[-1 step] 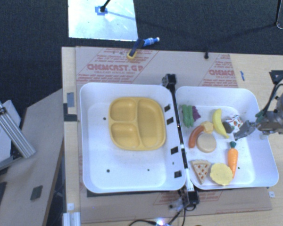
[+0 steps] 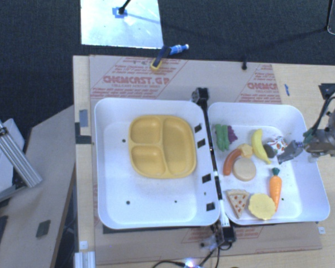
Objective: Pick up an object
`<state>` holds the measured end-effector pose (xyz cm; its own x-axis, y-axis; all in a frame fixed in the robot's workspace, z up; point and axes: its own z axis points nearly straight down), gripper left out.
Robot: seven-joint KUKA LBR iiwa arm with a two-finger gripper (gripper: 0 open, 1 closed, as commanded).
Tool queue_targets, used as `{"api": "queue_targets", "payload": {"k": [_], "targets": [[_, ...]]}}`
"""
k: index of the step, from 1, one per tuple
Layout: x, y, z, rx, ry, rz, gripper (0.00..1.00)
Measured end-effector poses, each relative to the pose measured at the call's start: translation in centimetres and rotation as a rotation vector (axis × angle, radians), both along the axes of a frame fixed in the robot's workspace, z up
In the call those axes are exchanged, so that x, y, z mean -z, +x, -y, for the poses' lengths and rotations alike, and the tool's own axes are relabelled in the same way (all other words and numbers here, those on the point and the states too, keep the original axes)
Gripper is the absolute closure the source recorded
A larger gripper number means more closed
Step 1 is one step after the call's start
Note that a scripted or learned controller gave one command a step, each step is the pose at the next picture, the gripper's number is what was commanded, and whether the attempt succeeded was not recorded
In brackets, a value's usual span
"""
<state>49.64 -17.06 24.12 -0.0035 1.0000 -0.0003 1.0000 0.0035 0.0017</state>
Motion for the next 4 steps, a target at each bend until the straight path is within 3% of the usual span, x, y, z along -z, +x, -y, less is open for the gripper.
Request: {"api": "queue_targets", "payload": {"k": [2,3,4], "targets": [[12.2,-0.1,-1.0,0.002,0.002,-0.006,0.0],[15.8,-0.1,-1.0,0.002,0.001,-0.002,0.0],[14.6,0.1,-0.9,0.002,-0.001,0.003,1.0]]}}
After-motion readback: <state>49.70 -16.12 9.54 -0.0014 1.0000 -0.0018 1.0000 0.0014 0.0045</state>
